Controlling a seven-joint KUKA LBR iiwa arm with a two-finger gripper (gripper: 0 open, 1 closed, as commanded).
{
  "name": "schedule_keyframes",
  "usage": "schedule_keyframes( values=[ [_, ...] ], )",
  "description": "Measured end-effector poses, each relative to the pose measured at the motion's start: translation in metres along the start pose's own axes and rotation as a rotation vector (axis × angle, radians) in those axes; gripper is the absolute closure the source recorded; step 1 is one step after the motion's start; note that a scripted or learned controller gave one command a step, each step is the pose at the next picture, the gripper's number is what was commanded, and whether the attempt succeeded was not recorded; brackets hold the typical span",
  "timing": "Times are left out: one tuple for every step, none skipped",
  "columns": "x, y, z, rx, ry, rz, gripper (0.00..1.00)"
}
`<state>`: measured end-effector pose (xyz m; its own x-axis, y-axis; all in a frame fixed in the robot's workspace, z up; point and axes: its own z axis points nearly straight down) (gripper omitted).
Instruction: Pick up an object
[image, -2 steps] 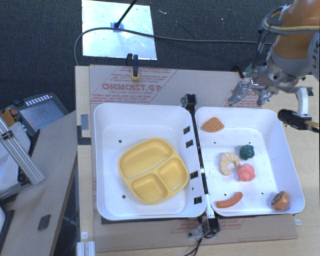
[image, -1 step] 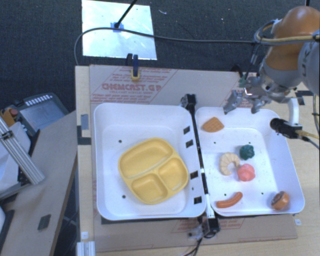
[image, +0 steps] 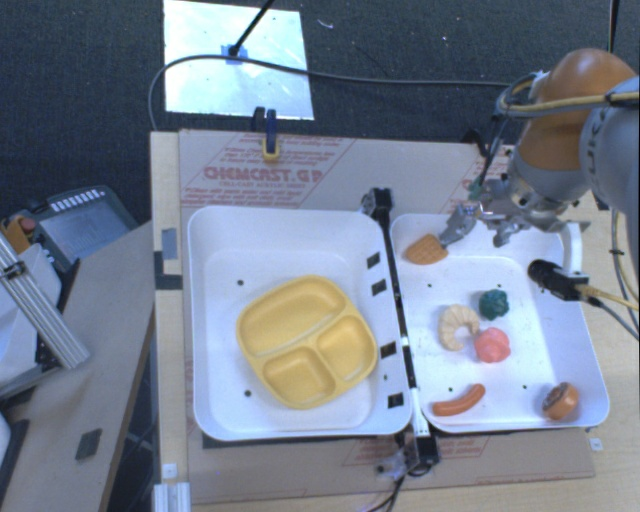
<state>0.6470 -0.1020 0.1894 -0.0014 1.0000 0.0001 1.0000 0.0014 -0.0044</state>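
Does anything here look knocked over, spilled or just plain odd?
Mostly tidy. One oddity: the orange wedge sits up against the right bin's back-left wall, apart from the other toy foods. The yellow tray lies askew in the left bin.

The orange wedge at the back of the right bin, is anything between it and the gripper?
Nothing visible. The gripper hangs just right of the orange wedge, with bare bin floor between; the croissant and green piece lie nearer the front.

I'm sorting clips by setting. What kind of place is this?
Probably a robotics lab test bench, not a kitchen: a grey and orange arm reaches over two white bins clipped onto cardboard, holding toy food such as a croissant and a yellow divided tray.
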Motion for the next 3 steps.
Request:
schedule_keyframes(
  values=[
    [-0.008, 0.001, 0.061, 0.001, 0.0, 0.0, 0.0],
    [-0.008, 0.003, 0.048, -0.004, 0.0, -0.001, 1.0],
    [-0.012, 0.003, 0.005, -0.008, 0.0, 0.001, 1.0]
  ],
)
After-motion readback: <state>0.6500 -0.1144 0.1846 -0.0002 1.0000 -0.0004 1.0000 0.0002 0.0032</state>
